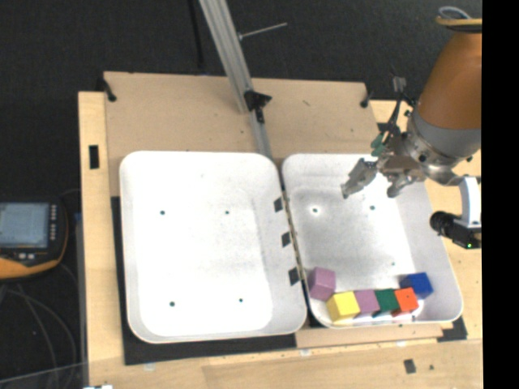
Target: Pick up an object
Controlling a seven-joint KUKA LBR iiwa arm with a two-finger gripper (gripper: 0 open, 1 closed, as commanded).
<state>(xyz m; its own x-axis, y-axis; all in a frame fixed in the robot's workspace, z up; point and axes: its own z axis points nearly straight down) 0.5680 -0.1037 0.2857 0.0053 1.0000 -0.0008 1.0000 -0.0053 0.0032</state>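
Observation:
My gripper (377,181) hangs over the upper part of the right bin (349,233), its two grey fingers spread open with nothing between them. Far below it, along the bin's front edge, lie several small blocks: a purple one (322,282), a yellow one (344,305), a mauve one (367,301), a green one (386,301), an orange one (405,300) and a blue one (418,284). The gripper is well apart from all of them.
The left bin (203,241) lies beside the right one, with black clips (285,237) along the seam. A slanted metal pole (231,55) rises behind the bins. A handheld pendant (28,233) rests off the bench at left.

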